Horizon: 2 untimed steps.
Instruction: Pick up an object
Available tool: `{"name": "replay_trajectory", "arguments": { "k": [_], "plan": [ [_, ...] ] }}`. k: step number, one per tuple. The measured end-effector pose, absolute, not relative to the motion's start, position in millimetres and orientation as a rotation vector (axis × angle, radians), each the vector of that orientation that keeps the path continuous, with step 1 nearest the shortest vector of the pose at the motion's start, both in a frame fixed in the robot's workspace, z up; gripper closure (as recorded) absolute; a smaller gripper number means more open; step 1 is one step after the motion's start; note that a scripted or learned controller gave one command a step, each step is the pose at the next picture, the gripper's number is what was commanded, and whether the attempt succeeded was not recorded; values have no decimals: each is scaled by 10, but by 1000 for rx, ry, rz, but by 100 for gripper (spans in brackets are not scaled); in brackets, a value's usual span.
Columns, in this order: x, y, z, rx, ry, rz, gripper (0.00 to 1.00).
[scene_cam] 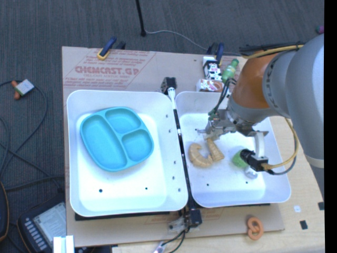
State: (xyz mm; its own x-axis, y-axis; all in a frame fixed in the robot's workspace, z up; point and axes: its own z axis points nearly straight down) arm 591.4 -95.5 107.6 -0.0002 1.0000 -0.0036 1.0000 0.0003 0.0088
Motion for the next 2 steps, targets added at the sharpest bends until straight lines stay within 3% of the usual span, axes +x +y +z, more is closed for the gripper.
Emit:
{"name": "replay_trajectory", "arguments": {
  "k": [1,2],
  "plan": [
    [5915,-950,1171,2215,2217,6,100],
    [5914,-949,1168,2215,2217,6,0]
  ]
}}
